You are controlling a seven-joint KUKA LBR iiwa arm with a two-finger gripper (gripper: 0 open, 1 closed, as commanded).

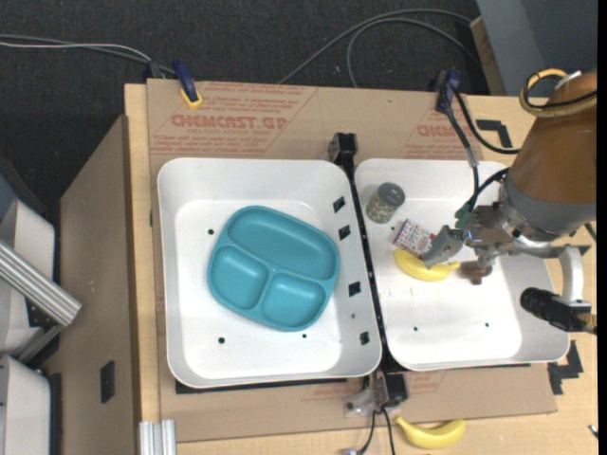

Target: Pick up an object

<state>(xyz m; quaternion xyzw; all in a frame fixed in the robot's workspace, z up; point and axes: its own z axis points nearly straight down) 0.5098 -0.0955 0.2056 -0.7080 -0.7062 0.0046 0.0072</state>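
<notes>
In the right bin [455, 344] a yellow banana [422, 267] lies near the left wall. A small colourful packet [412, 232] sits just above it, and a grey-green can [384, 202] stands further back. My gripper [459, 259] hangs over the banana's right end, open. One grey finger [442, 245] touches or overlaps the banana's top, and the other finger [477, 272] stands to the right of the fruit. Nothing is lifted between them.
A teal divided plate [273, 265] lies in the left bin [180, 282]. A second banana [432, 432] rests outside the bins at the bench's front edge. Cables run across the back, and the arm's body [560, 173] covers the right bin's far right corner.
</notes>
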